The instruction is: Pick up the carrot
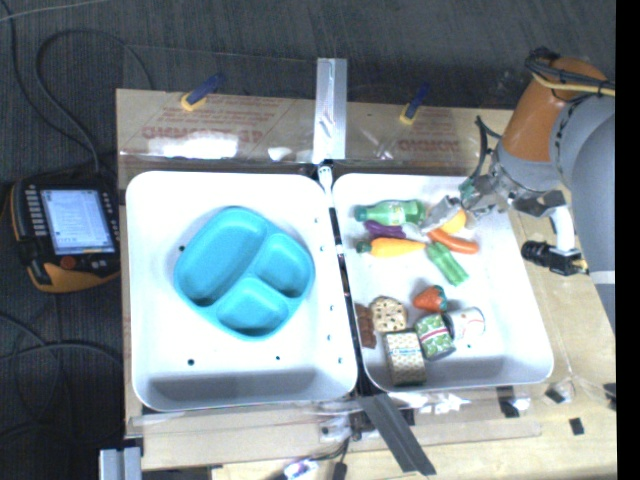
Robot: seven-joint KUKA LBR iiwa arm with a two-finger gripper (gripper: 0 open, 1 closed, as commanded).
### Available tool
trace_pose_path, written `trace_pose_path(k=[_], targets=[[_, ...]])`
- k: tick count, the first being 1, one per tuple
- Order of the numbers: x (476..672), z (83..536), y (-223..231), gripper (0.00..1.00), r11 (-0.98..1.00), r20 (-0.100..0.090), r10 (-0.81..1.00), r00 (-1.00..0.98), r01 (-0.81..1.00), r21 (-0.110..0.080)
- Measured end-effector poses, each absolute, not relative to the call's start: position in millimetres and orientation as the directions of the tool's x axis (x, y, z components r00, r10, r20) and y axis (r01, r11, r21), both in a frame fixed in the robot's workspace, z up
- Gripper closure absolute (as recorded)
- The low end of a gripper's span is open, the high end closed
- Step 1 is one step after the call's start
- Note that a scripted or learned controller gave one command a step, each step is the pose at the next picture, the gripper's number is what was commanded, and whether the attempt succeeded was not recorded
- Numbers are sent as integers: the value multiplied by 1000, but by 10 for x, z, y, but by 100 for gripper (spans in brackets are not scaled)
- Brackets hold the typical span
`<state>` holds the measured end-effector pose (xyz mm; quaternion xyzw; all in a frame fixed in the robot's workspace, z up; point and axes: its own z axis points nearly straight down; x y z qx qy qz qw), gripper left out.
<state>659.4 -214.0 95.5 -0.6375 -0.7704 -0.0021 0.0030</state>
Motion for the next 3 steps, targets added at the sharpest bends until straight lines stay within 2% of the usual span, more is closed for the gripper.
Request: trace_pose_path(k=[1, 2, 3], targets=[[6590, 1044, -2161, 100, 188, -1, 982, -188, 982, -1], [6653, 957, -1787, 100, 144, -10, 990, -144, 989, -16], [6670, 952, -2067, 100, 170, 5, 985, -170, 985, -17]])
